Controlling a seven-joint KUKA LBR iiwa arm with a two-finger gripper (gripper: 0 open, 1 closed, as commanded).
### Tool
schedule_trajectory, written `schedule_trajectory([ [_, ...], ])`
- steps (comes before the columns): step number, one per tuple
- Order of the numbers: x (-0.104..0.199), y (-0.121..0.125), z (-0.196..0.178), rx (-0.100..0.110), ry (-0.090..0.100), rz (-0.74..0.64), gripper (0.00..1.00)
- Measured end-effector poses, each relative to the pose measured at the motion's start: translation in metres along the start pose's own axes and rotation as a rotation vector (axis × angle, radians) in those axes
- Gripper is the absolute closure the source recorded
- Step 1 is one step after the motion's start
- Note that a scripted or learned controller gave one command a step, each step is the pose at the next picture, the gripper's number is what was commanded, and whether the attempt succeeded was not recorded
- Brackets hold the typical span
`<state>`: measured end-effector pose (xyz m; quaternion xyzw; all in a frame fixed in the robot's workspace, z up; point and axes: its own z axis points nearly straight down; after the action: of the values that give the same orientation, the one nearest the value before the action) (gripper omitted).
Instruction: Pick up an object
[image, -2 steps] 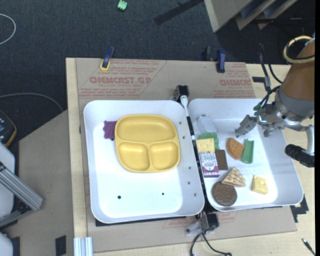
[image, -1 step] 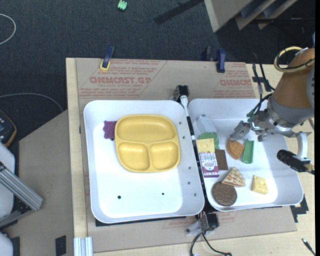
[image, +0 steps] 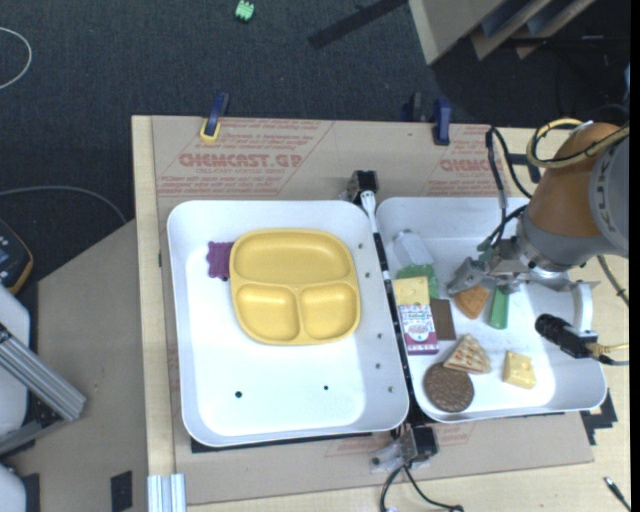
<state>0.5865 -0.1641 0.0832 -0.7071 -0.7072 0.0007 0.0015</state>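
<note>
The right bin holds several toy foods. Among them are an orange bread-like piece, a green stick, a yellow block, a red-and-white packet, a brown round cookie, a sandwich triangle and a cheese wedge. My gripper reaches in from the right and hangs open just over the orange piece and the top of the green stick. Nothing is between its fingers.
The left bin carries a yellow divided plate with a purple item at its left side. A pale clear item lies at the back of the right bin. A black cable plug hangs beside the arm.
</note>
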Motion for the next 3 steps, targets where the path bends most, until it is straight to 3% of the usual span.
schedule_trajectory([
  [1,-0.001,0.002,-0.013,-0.008,-0.003,0.001,1.0],
  [3,0.007,-0.005,-0.114,-0.009,-0.003,-0.001,1.0],
])
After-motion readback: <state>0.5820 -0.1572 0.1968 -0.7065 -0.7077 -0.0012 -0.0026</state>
